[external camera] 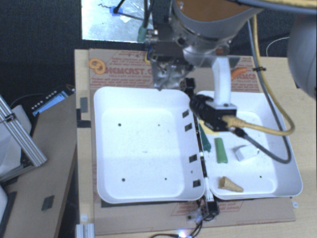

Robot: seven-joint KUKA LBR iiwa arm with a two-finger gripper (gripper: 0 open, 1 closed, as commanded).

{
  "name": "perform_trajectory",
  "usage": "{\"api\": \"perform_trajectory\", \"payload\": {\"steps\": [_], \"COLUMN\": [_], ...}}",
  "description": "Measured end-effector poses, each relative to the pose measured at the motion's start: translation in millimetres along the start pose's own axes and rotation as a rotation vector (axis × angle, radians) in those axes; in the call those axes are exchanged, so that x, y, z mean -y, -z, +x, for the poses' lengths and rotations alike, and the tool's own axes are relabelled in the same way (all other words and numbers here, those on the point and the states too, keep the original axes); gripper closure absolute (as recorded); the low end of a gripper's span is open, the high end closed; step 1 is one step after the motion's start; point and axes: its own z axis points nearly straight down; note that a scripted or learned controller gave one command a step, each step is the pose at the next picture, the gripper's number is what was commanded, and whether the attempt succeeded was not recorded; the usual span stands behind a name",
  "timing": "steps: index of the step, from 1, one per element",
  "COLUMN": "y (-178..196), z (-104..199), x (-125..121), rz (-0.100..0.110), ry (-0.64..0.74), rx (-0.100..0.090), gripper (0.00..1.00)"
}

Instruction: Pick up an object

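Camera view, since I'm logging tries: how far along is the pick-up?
Done: nothing lifted yet; the green stick, white block and tan wedge lie in the right bin. In hand: the gripper hangs at the left bin's far rim, apart from them. Left: reach one, grip it, lift it.

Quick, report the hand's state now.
The hand: cannot be told, open or closed; it hangs over the far rim of the left bin.

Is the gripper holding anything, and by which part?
Cannot be told: the grey arm's gripper is blurred above the shallow white left bin, at its far rim.
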Motion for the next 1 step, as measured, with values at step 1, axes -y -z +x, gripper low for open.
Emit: {"api": "perform_trajectory", "payload": {"steps": [1], "y": [0.0], "z": [0.0], "x": [0.0], "rz": [0.000], "ry": [0.000], "rx": [0.000], "gripper": [1.00]}}
